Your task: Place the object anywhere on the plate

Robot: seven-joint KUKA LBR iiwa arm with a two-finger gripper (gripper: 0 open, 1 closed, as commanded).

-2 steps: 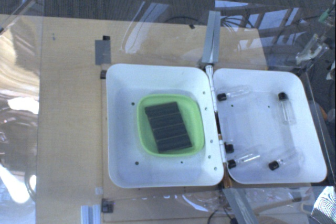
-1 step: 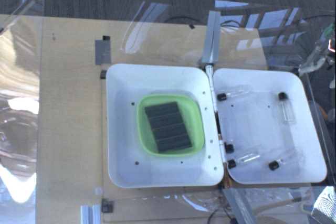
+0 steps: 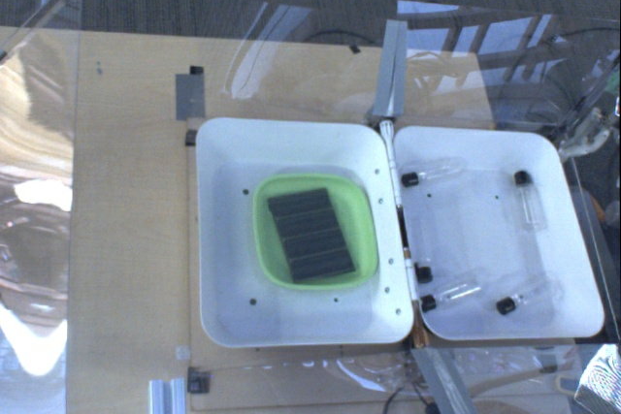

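The object I am meant to place, a dark ridged rectangular block point(image 3: 310, 235), lies flat on the square green plate point(image 3: 266, 208), roughly centred and turned at a slight angle to the plate's sides, with green showing all round it. The plate sits on the floor of the left white bin point(image 3: 291, 137), about in the middle and a little toward the right wall. Just beside it, sharing the centre seam, is the right white bin point(image 3: 485, 143), and in it I count four clear vials with black caps: one near the far left corner point(image 3: 432, 173), one by the far right side lying along the wall point(image 3: 529, 199), one at the near left point(image 3: 454, 293) and one at the near right point(image 3: 524, 296); they lie well apart from each other. A grey metal bar point(image 3: 392, 68) runs away from the seam at the far side of the bins. Both bins rest on a pale wooden bench point(image 3: 126, 208), with a small grey bracket point(image 3: 190, 94) near the left bin's far corner and glare from clear sheeting point(image 3: 34, 179) across its left side
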